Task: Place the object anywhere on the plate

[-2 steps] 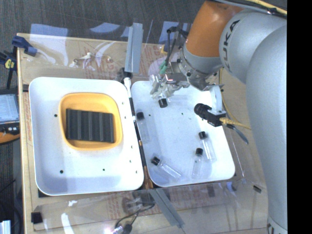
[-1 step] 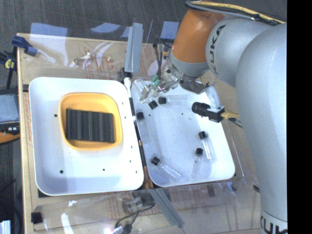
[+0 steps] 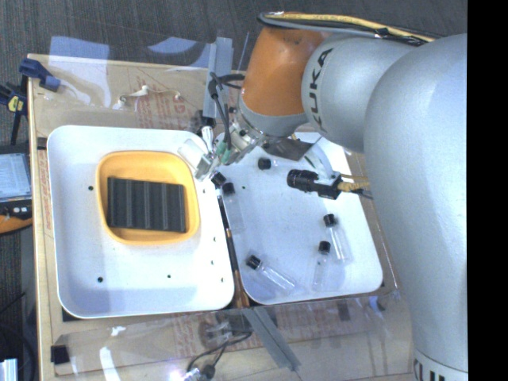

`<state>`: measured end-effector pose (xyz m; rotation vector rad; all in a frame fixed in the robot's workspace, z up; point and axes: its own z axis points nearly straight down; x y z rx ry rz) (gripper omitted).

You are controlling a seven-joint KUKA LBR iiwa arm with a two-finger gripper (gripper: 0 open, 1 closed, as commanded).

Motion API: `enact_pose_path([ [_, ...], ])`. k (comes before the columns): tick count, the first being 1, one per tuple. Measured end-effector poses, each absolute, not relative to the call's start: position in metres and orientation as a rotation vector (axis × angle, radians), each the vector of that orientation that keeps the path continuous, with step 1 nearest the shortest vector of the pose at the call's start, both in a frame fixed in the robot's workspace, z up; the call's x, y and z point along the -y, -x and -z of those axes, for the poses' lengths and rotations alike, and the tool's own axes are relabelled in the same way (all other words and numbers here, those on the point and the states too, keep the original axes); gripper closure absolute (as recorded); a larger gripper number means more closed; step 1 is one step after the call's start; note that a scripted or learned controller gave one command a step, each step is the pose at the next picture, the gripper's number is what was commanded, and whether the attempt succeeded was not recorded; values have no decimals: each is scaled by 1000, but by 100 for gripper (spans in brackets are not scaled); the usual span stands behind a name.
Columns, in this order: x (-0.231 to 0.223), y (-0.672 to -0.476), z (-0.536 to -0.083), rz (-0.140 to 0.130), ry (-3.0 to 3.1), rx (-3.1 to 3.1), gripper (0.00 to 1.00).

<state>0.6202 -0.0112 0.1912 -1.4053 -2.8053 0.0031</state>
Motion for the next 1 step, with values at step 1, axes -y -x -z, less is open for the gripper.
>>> enact_pose_path([
  [1, 12, -620, -191, -3, 1406, 2805, 0],
])
